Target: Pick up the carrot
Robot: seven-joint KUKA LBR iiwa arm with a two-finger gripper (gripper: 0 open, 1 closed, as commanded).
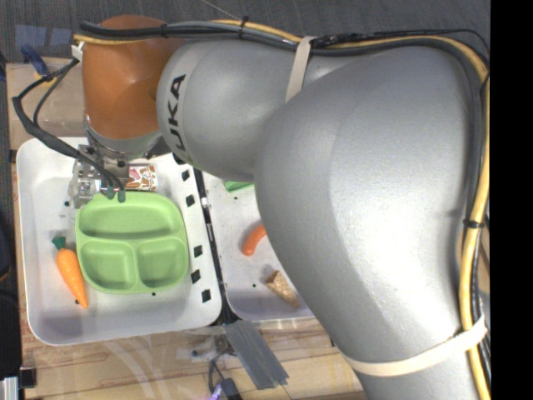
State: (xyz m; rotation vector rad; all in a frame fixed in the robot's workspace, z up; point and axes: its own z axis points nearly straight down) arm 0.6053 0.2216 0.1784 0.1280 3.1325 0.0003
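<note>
You've got two white bins side by side on the desk (pixel 125 361); the left bin (pixel 37 223) carries the carrot (pixel 72 277), lying along its left wall with the green top toward the far end and the tip toward the near edge. The carrot sits just beside a green divided tray (pixel 132 248) — close, possibly touching along the tray's left rim, hard to call; that leaves it in a narrow lane between tray and bin wall. More bare floor shows at the near end of the left bin, below tray and carrot.

The claw (pixel 104 177) hangs over the far end of the left bin, at the tray's far rim, well apart from the carrot; you can't tell how far it is open — it reads as a blur of metal and cables under the orange band (pixel 121 77); nothing is seen between its tips. A small printed item (pixel 141 176) lies just beside it, too small to identify.

The arm (pixel 358 198) covers most of the right bin (pixel 250 302); in the strip you can see there's an orange piece (pixel 254 240), a brownish lump (pixel 283 287) nearer you, and a green scrap (pixel 237 187) at the arm's edge — all partly cut off. A dark divider with clips (pixel 204 240) runs between the bins.
</note>
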